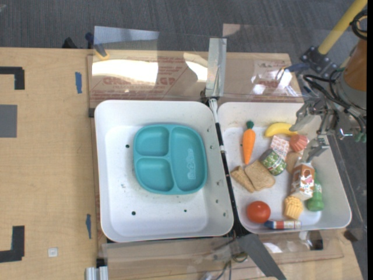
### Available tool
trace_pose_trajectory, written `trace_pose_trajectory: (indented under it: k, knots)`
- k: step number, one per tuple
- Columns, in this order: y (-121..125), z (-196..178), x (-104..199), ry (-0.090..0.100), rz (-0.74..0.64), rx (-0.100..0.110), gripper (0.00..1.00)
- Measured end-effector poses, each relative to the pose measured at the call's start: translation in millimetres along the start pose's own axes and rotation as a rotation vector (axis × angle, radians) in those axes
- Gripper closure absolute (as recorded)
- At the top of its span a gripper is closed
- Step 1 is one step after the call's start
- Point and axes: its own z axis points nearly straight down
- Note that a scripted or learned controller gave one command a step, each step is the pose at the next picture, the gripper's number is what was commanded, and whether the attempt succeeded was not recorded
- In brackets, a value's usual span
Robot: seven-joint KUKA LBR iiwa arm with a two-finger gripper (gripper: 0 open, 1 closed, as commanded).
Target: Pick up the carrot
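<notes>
The carrot (pixel 248 145) is orange with a green top and lies lengthwise in the right bin (pixel 341 209), near its left wall, with the green end pointing to the back. My gripper (pixel 311 132) hovers over the right bin's back right part, well to the right of the carrot. Its fingers stand apart, so it is open, and nothing is between them. A yellow banana (pixel 280 129) and a small pink item (pixel 299 142) lie between the gripper and the carrot.
The right bin also holds bread slices (pixel 253 177), a tomato (pixel 257 210), a green can (pixel 273 162), a printed packet (pixel 303 179), corn (pixel 293 206), a green item (pixel 315 202) and a marker (pixel 282 224). The left bin (pixel 111 156) holds a teal divided plate (pixel 171 158).
</notes>
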Motion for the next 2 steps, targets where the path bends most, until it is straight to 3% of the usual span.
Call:
trace_pose_trajectory:
  k: [1,2]
  knots:
    - [55.5,114.0,-64.1,-0.01,0.065,-0.002,0.0]
    - [75.9,139.8,-69.9,-0.002,0.182,-0.001,0.0]
